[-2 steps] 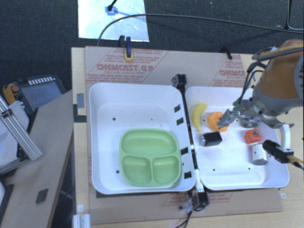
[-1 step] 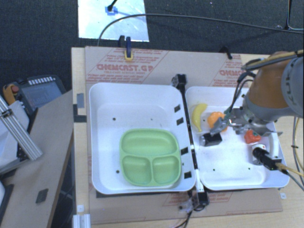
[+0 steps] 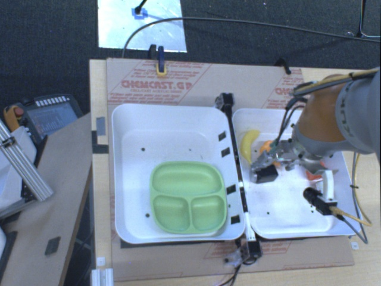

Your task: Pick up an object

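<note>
Banana lies beside the hand (open or closed, cannot tell) in right bin.

A green divided plate lies in the left white bin. A shiny metal sheet rests beyond the table, a keypad device at left.
</note>
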`<act>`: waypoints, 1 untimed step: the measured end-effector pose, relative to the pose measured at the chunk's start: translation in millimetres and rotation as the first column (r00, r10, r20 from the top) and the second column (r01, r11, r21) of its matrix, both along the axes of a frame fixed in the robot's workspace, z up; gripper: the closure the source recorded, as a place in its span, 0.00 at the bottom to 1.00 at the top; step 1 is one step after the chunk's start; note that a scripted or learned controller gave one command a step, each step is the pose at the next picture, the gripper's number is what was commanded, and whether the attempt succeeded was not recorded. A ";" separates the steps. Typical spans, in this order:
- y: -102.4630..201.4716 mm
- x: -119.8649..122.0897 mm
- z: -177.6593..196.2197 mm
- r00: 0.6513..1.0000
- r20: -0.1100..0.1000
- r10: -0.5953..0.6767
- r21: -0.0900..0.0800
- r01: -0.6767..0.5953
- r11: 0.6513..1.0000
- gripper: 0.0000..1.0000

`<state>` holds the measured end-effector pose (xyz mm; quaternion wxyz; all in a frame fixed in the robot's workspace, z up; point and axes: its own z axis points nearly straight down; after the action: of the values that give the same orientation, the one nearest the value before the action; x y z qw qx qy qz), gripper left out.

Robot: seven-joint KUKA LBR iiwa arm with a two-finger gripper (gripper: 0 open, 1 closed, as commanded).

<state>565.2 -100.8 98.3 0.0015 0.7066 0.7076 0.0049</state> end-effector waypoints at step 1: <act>0.7 9.9 -4.0 1.000 0.021 0.002 -0.006 -0.002 1.000 0.00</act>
<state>575.0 -100.1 94.3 0.0112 0.7058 0.7082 0.0102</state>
